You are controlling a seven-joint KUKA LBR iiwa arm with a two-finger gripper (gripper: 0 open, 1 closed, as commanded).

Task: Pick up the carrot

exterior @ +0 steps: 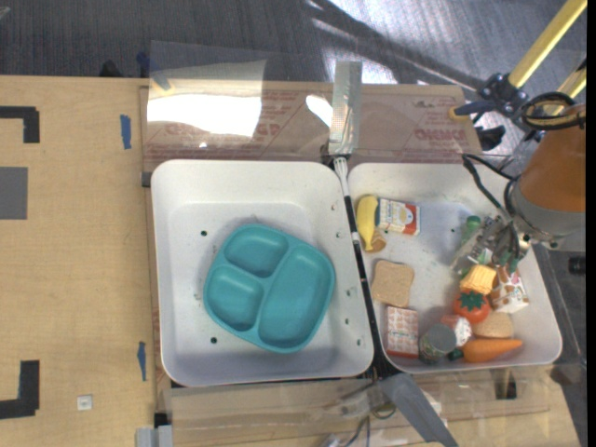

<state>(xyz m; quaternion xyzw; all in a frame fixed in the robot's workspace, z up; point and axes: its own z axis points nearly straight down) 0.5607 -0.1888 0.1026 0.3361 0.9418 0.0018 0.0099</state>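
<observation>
The orange carrot (491, 349) lies on its side against the front wall of the right bin (438, 180), near that bin's front right corner. My gripper (494, 250) hangs over the right side of the same bin, behind the carrot and apart from it. It is just above a yellow cheese block (480, 278) and a red tomato (472, 307). The carrot's left end touches a grey tin (436, 343), and a tan bread piece (496, 325) rests right behind it.
The right bin also holds a banana (369, 222), a small carton (399, 217), a slice of toast (394, 283), a red-and-white packet (402, 329) and a green item (473, 223). A teal divided plate (270, 287) sits in the left bin (177, 250).
</observation>
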